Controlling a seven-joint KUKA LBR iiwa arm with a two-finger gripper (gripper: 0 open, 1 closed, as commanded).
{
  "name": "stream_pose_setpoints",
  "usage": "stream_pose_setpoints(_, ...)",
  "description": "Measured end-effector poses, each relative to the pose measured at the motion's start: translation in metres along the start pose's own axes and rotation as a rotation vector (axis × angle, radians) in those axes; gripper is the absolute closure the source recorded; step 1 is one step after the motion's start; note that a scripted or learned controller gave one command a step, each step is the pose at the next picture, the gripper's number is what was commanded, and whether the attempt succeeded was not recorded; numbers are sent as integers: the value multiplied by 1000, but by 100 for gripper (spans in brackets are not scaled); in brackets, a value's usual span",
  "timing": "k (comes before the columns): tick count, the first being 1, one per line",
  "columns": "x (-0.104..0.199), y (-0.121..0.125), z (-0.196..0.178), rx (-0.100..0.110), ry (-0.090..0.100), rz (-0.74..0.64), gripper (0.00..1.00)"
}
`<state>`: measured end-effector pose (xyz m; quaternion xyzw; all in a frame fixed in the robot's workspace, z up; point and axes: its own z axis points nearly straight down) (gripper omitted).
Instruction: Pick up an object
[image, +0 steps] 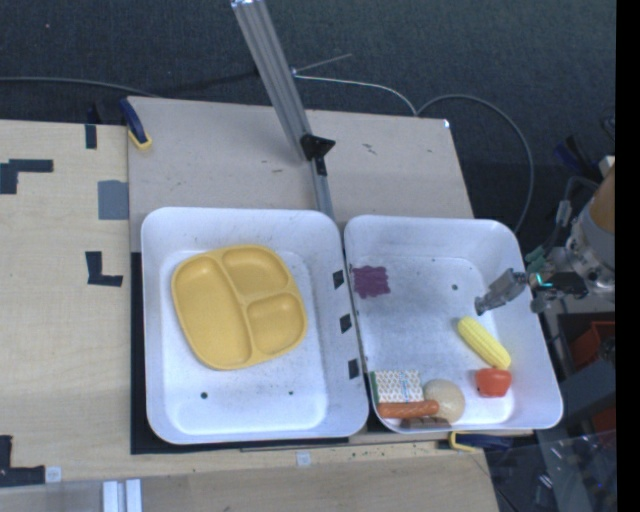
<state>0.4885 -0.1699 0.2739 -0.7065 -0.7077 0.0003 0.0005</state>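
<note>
Hovering at right bin (430, 232) right rim, gripper (497, 293) above corn (484, 342), likely lining up grab; grip state unclear. Tomato (492, 381) just beyond corn, near corner.

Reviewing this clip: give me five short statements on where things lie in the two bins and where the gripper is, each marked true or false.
1. The yellow divided plate lies in the left bin. True.
2. The corn cob lies in the left bin. False: it lies in the right bin, toward its right side.
3. The gripper holds the corn cob. False: it is above the right bin's right edge, apart from the cob, with nothing seen in it.
4. The purple object lies near the right bin's left wall. True.
5. The red tomato-like object sits on the yellow divided plate. False: it lies in the right bin just below the corn cob.
</note>
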Motion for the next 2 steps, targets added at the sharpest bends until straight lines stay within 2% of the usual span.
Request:
stream_pose_setpoints(1,5,-3,-56,-7,-2,-1,0)
stream_pose_setpoints(2,10,85,-212,-11,-4,-2,0)
